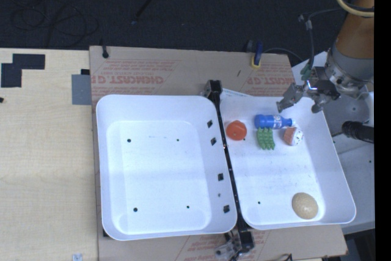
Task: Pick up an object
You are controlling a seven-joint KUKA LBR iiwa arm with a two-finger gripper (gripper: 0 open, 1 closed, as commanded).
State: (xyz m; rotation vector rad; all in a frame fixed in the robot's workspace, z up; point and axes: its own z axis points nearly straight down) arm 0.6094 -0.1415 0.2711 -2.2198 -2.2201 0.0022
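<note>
Two-finger gripper (300, 98): being held spread wide, nothing between the fingers, over the right white bin's (327, 189) far edge. Blue plastic cylinder (272, 121): lying just below it, apart.

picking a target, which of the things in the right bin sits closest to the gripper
The blue bottle-like object, lying on its side just below the gripper. The green piece, orange ball, pink-white object and tan egg-shaped object lie farther off.
</note>
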